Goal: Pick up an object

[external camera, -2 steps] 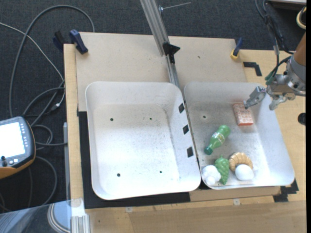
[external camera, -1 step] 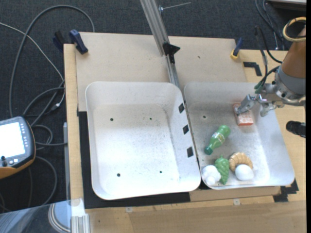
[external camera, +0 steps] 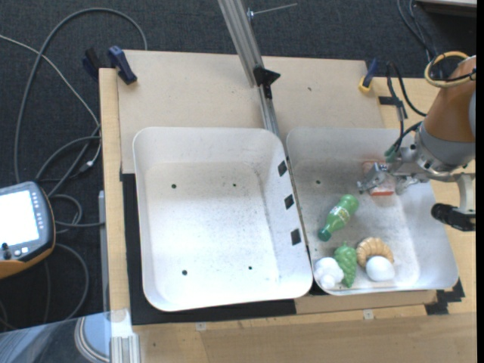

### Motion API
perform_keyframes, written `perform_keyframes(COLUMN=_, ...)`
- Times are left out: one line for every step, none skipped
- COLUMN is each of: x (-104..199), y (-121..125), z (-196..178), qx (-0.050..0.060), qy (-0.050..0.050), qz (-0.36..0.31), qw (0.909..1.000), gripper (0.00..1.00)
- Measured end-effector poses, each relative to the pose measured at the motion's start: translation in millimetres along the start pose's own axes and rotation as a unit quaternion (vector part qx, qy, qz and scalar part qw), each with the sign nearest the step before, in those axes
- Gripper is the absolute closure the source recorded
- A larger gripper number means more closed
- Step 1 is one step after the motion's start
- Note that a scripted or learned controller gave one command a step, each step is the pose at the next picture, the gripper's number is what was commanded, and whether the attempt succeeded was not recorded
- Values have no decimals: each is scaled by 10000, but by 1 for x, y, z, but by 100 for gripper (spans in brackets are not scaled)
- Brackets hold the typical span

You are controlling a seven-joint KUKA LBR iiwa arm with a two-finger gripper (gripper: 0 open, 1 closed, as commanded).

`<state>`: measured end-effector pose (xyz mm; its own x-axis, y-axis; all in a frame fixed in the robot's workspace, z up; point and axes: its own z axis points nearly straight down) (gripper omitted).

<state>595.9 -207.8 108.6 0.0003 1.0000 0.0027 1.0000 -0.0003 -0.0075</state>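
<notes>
My gripper (external camera: 376, 181) hangs over the upper middle of the right bin (external camera: 423, 237), reaching in from the right on the grey arm with its orange band. Something small and reddish (external camera: 382, 192) lies just under the fingertips; whether it is held is unclear. A green bottle (external camera: 337, 217) lies tilted below and left of the gripper. Near the bin's front edge lie a white ball-like object (external camera: 327, 271), a green leafy item (external camera: 346, 262), a tan ridged piece (external camera: 371, 247) and a white egg-like object (external camera: 380, 269).
The left bin (external camera: 212, 218) sits beside the right one, with black clips along the shared wall (external camera: 289, 203). A slanted metal rail (external camera: 242, 36) runs down from the top to the bins' junction. Blue and yellow clamps hold the board's back corners.
</notes>
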Motion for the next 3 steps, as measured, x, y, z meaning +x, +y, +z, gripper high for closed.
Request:
perform_keyframes(x=0, y=2, z=-16, qx=-46, qy=-8, qz=-3, qw=10000, gripper=100)
perform_keyframes(x=-3, y=-1, z=-66, qx=-69, qy=-26, qz=0, qw=10000, gripper=100)
perform_keyframes(x=4, y=2, z=-129, qx=-83, qy=-29, qz=-15, qw=10000, gripper=100)
